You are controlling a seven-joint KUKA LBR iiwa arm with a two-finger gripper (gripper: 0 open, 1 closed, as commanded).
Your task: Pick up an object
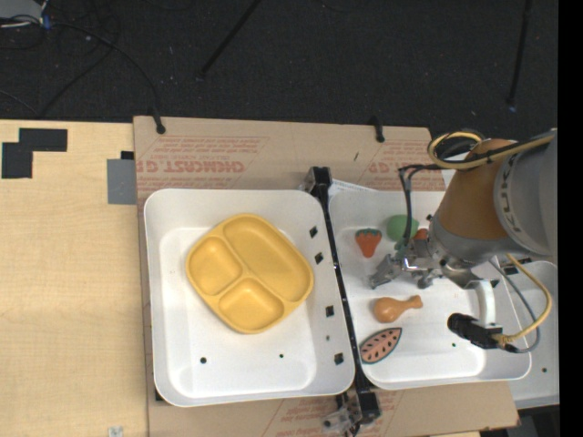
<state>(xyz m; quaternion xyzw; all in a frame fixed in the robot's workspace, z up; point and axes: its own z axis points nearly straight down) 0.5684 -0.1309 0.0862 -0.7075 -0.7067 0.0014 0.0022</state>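
Metal fingers (393,269) are hanging low in the right shallow white bin (437,371), their opening unclear; the tan plastic drumstick (395,309) is lying just below them, untouched.

Right bin: strawberry (368,241), drumstick (394,309), green toy (401,227).

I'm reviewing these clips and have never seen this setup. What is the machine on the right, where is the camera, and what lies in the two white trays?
The camera looks down at a slant on a bench. The machine is a robot arm reaching in from the right; its gripper hangs low over the right bin, with nothing visibly between its fingers. That bin holds toy food: a strawberry, a green piece, a chicken drumstick and a reddish slice. The left bin holds a yellow divided plate.
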